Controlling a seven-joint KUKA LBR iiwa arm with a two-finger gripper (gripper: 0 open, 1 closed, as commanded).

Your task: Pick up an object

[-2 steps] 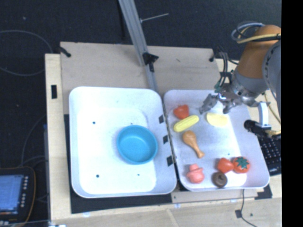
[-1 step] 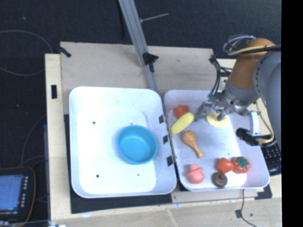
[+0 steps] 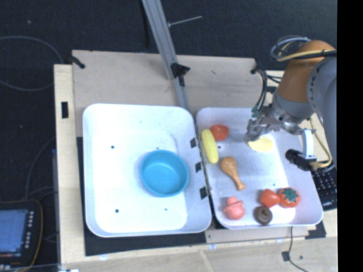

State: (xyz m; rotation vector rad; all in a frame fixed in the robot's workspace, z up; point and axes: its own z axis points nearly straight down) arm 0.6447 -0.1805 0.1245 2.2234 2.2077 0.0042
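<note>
My gripper [image 3: 255,134] hangs low over the far part of the right bin [image 3: 303,208], directly above a pale yellow piece [image 3: 262,145] that lies just beneath and in front of it. To its left lie a red-orange tomato-like piece [image 3: 219,132] and a yellow banana-shaped piece [image 3: 209,146]. A tan drumstick [image 3: 232,171] rests in the bin's middle. Along the near edge sit a pink toy [image 3: 233,208], a brown ring [image 3: 262,215], and two red pieces [image 3: 270,198] [image 3: 288,197]. From this angle the fingertips are too small to read.
The left bin [image 3: 113,129] holds a blue bowl [image 3: 164,173]. A grey metal pole [image 3: 161,35] slants down to the bench between the bins' far corners. The arm [image 3: 300,84] comes in over the right bin's far right corner.
</note>
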